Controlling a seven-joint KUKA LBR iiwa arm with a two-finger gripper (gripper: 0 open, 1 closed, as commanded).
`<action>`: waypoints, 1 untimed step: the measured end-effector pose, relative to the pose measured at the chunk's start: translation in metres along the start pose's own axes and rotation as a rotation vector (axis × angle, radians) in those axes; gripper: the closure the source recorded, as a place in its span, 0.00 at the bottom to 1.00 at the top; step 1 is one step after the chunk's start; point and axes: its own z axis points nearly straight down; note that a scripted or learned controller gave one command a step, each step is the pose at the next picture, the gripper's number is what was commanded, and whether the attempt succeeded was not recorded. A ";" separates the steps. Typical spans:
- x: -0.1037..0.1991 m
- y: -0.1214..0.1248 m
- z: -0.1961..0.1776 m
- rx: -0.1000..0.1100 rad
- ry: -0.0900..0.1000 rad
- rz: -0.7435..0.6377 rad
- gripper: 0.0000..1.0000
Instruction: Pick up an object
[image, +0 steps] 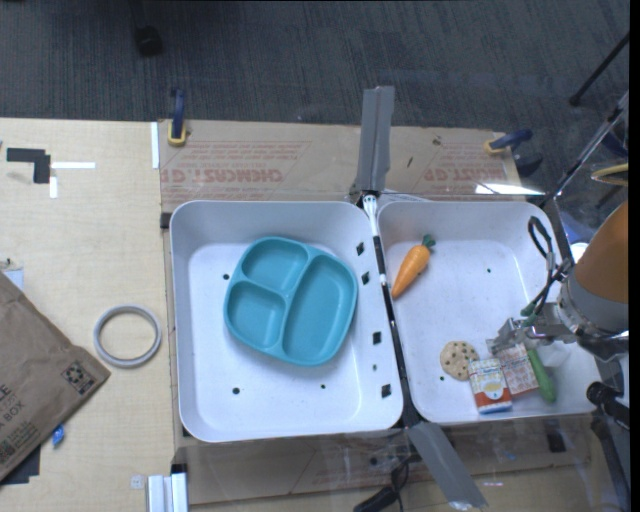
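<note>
The right bin (465, 300) holds an orange carrot (411, 268) near its back left, a round cookie (459, 359), a small red-and-white carton (489, 385), a flat packet (520, 375) and a green stick-shaped item (542, 372), all near its front right. My gripper (518, 335) hangs low over the front right corner, just above the packet and the green item. The arm's orange band (610, 265) rises behind it. A teal divided plate (290, 300) lies in the left bin (200, 330).
A ring of tape (127, 334) and a brown paper bag (30, 370) lie on the bench left of the bins. Cardboard (270, 160) is clamped behind them. A grey divider strip (376, 140) stands between the bins at the back.
</note>
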 end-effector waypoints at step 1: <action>0.048 0.046 -0.018 0.005 -0.012 0.090 1.00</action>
